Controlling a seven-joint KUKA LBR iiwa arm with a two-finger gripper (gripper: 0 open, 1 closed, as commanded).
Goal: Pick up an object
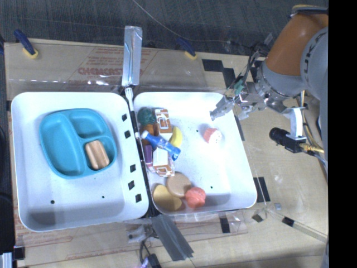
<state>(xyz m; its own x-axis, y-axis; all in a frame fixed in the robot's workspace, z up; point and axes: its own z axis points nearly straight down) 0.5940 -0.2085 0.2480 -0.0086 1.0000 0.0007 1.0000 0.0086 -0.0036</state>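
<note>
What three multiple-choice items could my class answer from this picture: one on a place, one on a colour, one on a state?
1. Where does the hot dog lie?
A. on the blue tray in the left bin
B. in the right bin
C. on the bench

2. What colour is the banana?
A. green
B. yellow
C. purple

3. What is the gripper carrying?
A. the banana
B. the hot dog
C. nothing seen

Answers:
1 A: it rests in a tray compartment.
2 B: its skin is yellow.
3 C: it hangs over the right bin with nothing at its tip.
</note>
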